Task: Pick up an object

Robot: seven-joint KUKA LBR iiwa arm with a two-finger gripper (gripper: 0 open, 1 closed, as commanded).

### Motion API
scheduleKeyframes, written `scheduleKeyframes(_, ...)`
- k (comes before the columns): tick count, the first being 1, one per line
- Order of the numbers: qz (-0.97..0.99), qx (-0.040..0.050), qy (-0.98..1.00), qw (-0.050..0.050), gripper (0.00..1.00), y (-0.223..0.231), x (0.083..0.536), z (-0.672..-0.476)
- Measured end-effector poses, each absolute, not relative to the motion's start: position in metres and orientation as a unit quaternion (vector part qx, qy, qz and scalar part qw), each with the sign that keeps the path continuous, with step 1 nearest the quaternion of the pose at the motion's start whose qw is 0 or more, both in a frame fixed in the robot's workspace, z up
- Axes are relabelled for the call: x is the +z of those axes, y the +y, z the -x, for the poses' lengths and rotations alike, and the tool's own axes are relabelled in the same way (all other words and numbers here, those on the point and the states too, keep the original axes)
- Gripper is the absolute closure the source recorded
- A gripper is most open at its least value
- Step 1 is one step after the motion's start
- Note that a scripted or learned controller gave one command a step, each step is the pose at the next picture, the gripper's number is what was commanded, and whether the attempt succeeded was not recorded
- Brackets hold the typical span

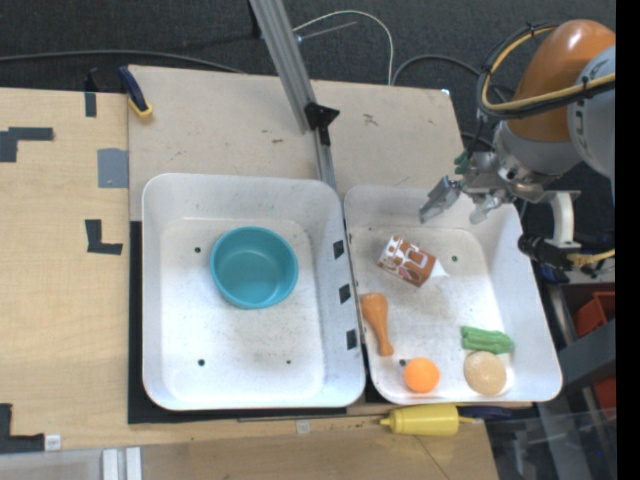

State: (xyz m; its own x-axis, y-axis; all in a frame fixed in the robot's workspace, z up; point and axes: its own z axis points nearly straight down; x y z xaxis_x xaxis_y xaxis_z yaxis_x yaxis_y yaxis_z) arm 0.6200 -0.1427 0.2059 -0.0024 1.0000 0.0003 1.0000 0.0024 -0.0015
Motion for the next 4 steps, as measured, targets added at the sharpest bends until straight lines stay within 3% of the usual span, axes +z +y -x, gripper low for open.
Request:
scheduleKeyframes(1, 0.706, 0.0004, -0.708, 0.001, 0.00, -0.143, 0.206, -0.620)
scheduleKeyframes(2, 0.707, 0.0029, -0.708, 0.003, 0.00, -0.144, 0.141, -0.619)
scheduleKeyframes(3, 0.708, -0.0062, -0.706, -0.016, 0.00, -0.149, 0.116, -0.628)
scheduleKeyframes(4, 0.708, -0.0054, -0.706, -0.017, 1.00, -0.150, 0.125, -0.627)
